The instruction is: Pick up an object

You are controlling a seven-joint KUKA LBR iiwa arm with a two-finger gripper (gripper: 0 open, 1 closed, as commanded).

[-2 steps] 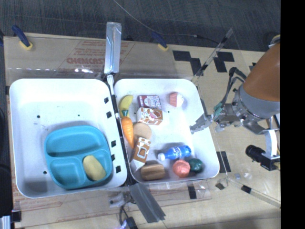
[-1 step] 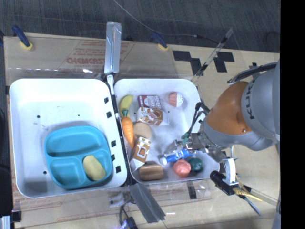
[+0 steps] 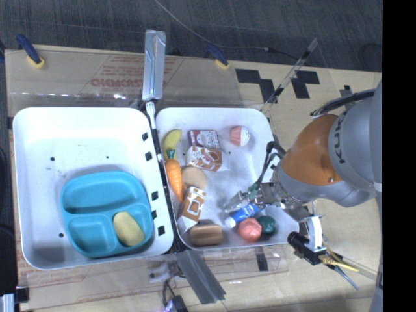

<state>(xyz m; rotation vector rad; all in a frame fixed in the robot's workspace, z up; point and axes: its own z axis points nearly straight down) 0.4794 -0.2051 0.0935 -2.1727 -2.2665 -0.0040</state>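
glossy white plastic bins (image 3: pixel 39 135), matt blue tray (image 3: pixel 97 194)

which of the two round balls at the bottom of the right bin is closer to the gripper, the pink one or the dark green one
The pink ball: it sits just below the gripper, beside the blue bottle. The dark green ball lies further right.

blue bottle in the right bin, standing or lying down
Lying down. The blue bottle rests on its side on the right bin floor, white cap end toward the bread roll, by the tool.

Blue tray (image 3: pixel 97 203), orange carrot (image 3: pixel 174 178), yellow banana (image 3: pixel 171 140), white bins (image 3: pixel 32 129).
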